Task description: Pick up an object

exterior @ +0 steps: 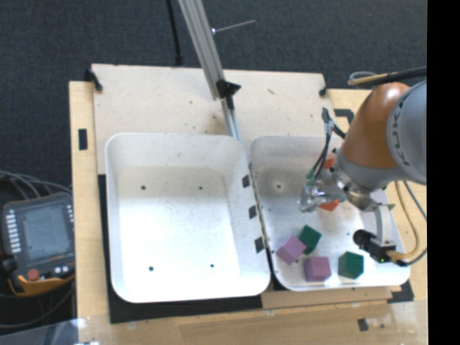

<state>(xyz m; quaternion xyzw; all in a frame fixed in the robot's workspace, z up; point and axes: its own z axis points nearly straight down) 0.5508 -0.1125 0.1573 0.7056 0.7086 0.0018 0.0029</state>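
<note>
We log the gripper (314, 198), finger state indiscernible, low beside a small orange-red block (328, 205); risk: nudging it away ungrasped.

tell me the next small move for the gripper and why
Probably a short straight descent. The gripper hangs in the right bin right beside the orange block, which peeks out under the wrist. The green and purple blocks lie farther toward the bin's near edge, so the orange one looks like the closest target.

Orange object (329, 205) – half hidden (under arm (374, 146)).
</note>
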